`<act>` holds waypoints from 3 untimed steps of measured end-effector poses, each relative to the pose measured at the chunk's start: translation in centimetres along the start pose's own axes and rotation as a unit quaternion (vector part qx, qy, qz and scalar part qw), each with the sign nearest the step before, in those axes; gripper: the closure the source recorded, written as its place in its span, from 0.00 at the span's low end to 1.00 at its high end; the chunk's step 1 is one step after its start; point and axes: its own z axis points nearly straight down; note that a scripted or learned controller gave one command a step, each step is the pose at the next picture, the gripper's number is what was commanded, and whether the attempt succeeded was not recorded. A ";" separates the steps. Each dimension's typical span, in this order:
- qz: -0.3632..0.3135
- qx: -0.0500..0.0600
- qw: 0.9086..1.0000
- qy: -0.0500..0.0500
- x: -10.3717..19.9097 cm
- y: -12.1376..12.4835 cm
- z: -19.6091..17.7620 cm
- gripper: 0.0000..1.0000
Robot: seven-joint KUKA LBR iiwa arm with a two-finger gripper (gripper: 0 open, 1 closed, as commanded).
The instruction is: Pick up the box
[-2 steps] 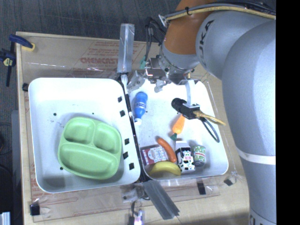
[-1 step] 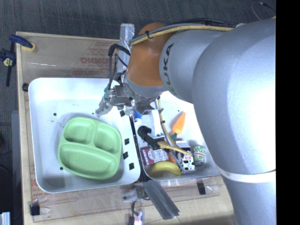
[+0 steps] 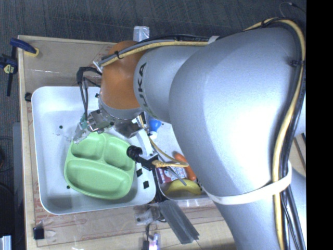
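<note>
The grey arm (image 3: pixel 223 113) reaches across the bench, its gripper (image 3: pixel 86 125) low in the left bin (image 3: pixel 47 139) at a green divided tray (image 3: pixel 101 165) (finger state impossible to tell). A box (image 3: pixel 169 175) and a yellow object (image 3: pixel 183 188) lie in the right bin (image 3: pixel 162 192).

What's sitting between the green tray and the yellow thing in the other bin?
In the camera view, between the green tray and the yellow item runs the bins' white dividing rim, with a black-tipped cable above it.
</note>
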 end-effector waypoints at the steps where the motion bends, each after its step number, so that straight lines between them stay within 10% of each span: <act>1: -0.052 -0.014 0.999 -0.004 -0.7 -0.9 2.8 0.00; 2: 0.030 -0.002 1.000 0.000 -5.3 -7.2 -6.8 0.00; 3: 0.061 -0.001 0.998 0.000 1.6 -9.5 -6.2 0.00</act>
